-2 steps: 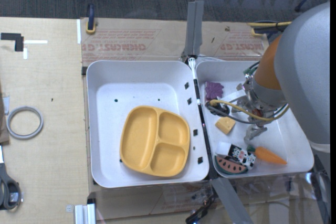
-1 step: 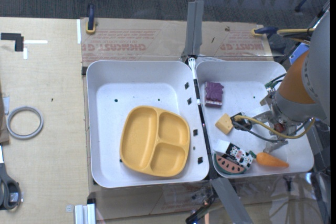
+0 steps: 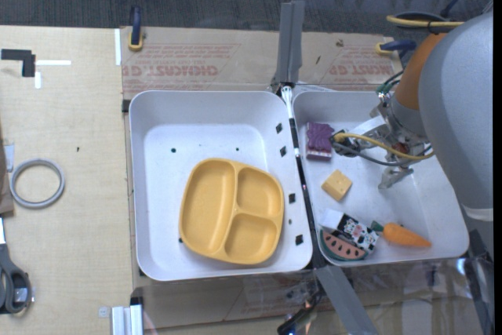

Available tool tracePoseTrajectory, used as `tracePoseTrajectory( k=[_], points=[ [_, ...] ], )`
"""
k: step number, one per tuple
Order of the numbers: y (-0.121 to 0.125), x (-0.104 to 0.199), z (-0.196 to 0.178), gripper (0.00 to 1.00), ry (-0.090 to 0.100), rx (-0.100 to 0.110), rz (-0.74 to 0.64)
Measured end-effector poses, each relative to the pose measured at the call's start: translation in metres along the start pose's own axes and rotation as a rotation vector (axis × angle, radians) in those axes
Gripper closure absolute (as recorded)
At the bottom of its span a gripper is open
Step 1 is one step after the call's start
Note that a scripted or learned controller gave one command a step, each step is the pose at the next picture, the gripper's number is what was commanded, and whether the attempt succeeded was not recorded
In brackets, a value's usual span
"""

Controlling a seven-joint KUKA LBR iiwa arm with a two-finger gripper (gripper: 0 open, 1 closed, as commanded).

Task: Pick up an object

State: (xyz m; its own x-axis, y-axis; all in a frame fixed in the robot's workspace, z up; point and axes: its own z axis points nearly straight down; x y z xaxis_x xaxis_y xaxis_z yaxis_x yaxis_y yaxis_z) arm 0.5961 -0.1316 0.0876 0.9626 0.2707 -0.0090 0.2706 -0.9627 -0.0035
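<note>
Wooden bench (image 3: 70,114) bears two bins | gripper (image 3: 388,157) hovers just right of the cheese cube (image 3: 337,185), probably choosing a target | open or closed: I cannot tell | cube lies free in the right bin (image 3: 369,204), carrot (image 3: 405,235) near it.

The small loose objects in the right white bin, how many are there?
5. A purple block at the back left, a yellow cheese-like cube mid-left, a watermelon slice toy and a black-and-white patterned piece at the front, an orange carrot toy front right. The arm may hide more.
</note>
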Motion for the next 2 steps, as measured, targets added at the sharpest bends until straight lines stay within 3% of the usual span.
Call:
tracePoseTrajectory(
  k=[1, 2],
  points=[
    [-0.02, 0.057, 0.0, 0.0, 0.0, -0.001, 0.013],
    [-0.081, -0.041, -0.099, 0.0, -0.002, 0.0, 0.074]
  ],
)
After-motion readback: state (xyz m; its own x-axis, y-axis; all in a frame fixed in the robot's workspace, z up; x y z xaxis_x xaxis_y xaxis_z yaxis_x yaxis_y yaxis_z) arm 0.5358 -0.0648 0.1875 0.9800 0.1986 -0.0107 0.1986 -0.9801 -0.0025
